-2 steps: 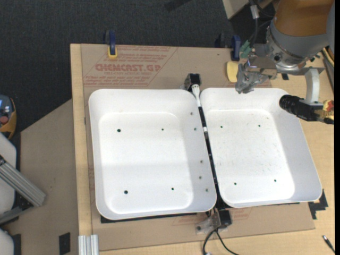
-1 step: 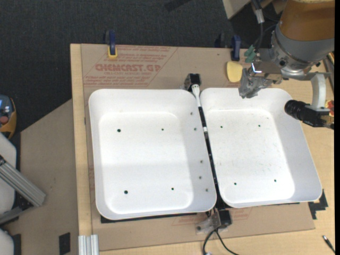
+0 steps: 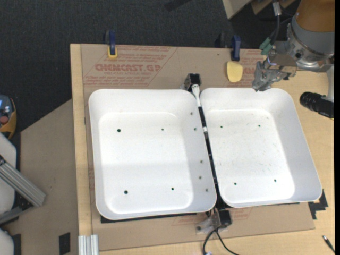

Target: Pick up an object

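- A small pale yellow lump (image 3: 234, 71) lies on the brown board (image 3: 138, 68), just beyond the far edge of the right bin (image 3: 249, 158), near that bin's far left corner
- A blue clamp (image 3: 236, 45) grips the board's edge right behind the lump, on the side away from the right bin
- The gripper (image 3: 264, 82) hangs at the far rim of the right bin, near the lump and apart from it, on the lump's right in the camera view, with a strip of bare board between them
- How far open the gripper is, and whether it has hold of anything, cannot be told from here
- The grey arm with its orange band (image 3: 319, 9) rises behind the far right corner of the right bin
- A black strip (image 3: 204, 132) runs along the left side of the right bin, and a black plug (image 3: 192, 81) sits at its far end
- The left bin (image 3: 143, 158) lies just across that strip from the right bin
- A second blue clamp (image 3: 111, 40) stands well to the left of the right bin, on the board's far edge
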Tool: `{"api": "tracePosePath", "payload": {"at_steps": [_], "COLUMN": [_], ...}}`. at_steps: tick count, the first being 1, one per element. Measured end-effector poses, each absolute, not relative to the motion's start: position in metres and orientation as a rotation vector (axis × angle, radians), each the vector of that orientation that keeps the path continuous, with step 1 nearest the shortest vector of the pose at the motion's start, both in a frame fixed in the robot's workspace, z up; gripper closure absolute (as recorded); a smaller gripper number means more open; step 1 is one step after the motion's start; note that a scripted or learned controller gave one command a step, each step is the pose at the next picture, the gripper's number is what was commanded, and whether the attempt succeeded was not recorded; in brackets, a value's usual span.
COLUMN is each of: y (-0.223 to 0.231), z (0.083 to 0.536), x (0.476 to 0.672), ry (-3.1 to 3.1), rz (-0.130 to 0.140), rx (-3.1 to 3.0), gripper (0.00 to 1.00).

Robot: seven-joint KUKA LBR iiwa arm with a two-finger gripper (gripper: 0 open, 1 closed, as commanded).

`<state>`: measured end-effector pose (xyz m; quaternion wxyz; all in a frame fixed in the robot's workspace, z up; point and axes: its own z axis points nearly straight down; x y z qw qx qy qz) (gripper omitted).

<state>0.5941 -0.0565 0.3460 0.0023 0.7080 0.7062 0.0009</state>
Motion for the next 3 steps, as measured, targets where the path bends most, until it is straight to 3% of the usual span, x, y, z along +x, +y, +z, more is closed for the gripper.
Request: {"api": "tracePosePath", "payload": {"at_steps": [1,3], "y": [0.074,0.063], "z": [0.301,0.314], "x": [0.571,0.553], "ry": [2.236,2.223], "rz": [-0.004,-0.003], "rx": [2.216,2.223], "gripper": [1.0,1.0]}}
